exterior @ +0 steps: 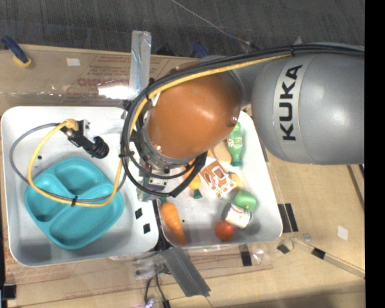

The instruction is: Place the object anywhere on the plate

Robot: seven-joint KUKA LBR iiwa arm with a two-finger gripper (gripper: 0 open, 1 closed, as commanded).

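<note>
A teal divided plate lies in the lower part of the left bin. In the right bin lie an orange carrot, a red tomato, a green-and-white toy, an orange-and-white packet and a green bottle-like item. My gripper hangs under the orange wrist band, over the wall between the two bins, just above the carrot's top end. The wrist hides most of it, and I see nothing held in it.
The big grey arm and orange band cover the upper part of the right bin. A small orange piece lies beside the packet. Brown cardboard surrounds the bins, with a metal bar standing at the back.
</note>
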